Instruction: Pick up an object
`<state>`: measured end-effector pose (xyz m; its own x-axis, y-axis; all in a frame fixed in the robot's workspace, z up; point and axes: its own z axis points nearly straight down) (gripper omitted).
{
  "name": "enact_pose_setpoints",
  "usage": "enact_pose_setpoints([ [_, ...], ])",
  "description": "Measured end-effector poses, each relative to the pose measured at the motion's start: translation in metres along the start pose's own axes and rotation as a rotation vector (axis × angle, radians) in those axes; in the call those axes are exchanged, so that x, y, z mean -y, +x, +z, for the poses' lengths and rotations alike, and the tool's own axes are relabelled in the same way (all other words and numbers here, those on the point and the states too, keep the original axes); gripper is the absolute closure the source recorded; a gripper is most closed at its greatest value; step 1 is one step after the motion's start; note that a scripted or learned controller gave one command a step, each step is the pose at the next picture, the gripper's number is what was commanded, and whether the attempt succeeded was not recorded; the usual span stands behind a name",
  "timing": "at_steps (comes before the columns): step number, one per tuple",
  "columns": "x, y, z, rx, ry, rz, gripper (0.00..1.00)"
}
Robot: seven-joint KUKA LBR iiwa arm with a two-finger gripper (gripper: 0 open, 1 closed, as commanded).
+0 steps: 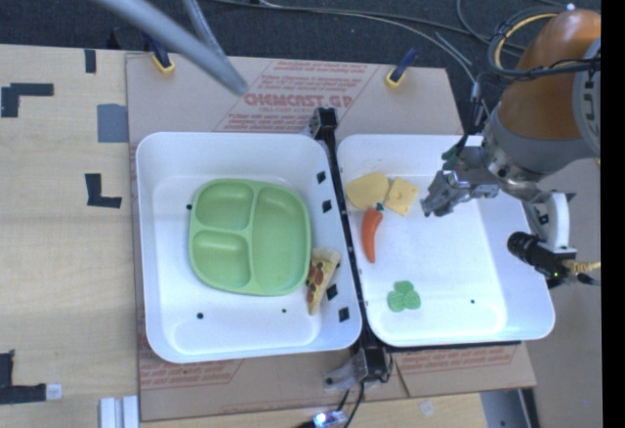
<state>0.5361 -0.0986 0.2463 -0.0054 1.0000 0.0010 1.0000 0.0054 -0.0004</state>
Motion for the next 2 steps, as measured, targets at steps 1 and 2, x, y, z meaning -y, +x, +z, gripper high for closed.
enact_pose_setpoints([
  [1, -0.028, 0.058, 0.002, 0.0, 0.0, -0.002, 1.0],
  [2, -0.05, 0.106, 0.019, 0.001, 0.001, 0.0, 1.0],
])
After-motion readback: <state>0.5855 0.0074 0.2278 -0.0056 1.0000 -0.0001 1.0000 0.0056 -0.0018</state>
